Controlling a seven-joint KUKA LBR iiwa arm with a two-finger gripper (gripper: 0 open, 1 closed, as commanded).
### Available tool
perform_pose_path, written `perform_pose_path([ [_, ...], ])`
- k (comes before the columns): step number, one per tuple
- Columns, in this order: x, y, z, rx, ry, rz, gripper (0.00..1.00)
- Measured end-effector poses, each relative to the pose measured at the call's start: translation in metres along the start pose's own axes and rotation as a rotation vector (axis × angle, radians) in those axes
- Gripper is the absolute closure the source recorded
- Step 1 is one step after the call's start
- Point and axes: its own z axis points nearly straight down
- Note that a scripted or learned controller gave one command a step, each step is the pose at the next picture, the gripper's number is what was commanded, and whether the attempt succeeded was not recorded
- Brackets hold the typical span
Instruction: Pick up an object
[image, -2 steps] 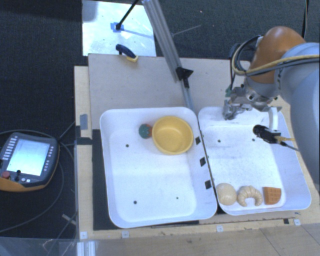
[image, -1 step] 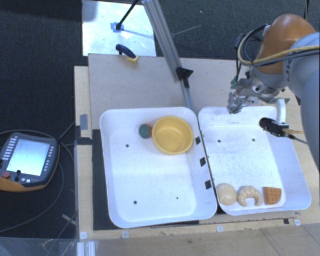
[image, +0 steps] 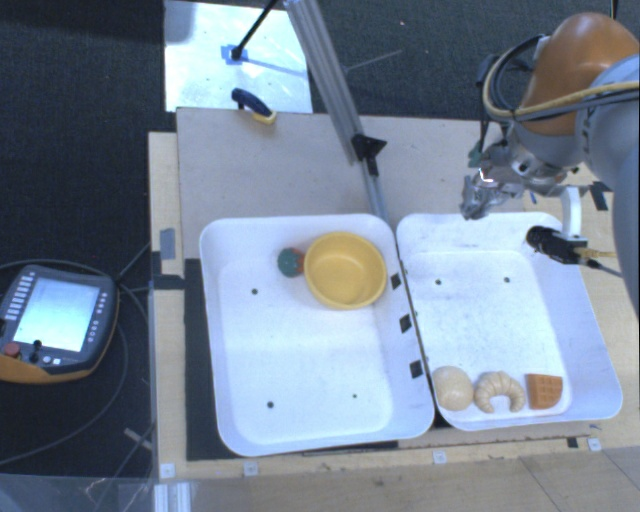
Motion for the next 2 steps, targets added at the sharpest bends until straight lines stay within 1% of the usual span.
perform_pose_path([
  [1,0.063,-0.005,-0.004,0.001,0.002,-0.004,1.0],
  [2,0.117,-0.011,0.002,0.002,0.002,-0.004,1.0],
])
